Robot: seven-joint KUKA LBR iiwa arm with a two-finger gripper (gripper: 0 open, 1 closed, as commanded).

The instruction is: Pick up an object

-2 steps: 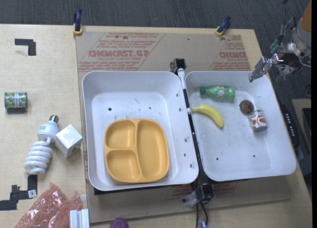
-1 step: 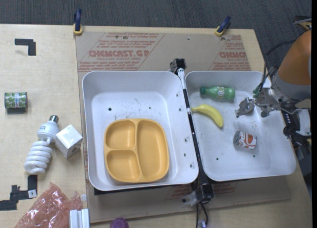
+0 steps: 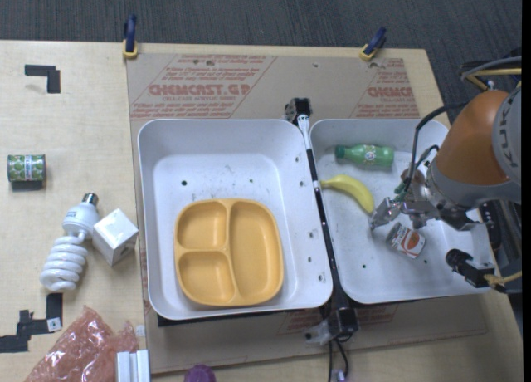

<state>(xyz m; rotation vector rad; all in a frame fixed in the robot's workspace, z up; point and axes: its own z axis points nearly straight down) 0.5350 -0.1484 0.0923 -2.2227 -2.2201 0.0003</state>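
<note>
My gripper (image 3: 397, 216) hangs low over the right bin (image 3: 365, 276), reaching in from the right under the orange wrist band. A small crumpled white and orange packet (image 3: 408, 242) lies just in front of and below the gripper, touching or nearly touching it. A yellow banana (image 3: 352, 191) lies to the gripper's left, near the bin's middle. A green bottle (image 3: 365, 154) lies on its side at the back of the same bin. Nothing is seen lifted off the bin floor.
The left bin (image 3: 158, 164) holds a yellow divided plate (image 3: 229, 251). A black divider (image 3: 315, 198) runs between the bins. On the bench at left lie a spiral light bulb (image 3: 66, 252), a white cube (image 3: 115, 236), a green can (image 3: 26, 169) and a pink mesh bag (image 3: 79, 351).
</note>
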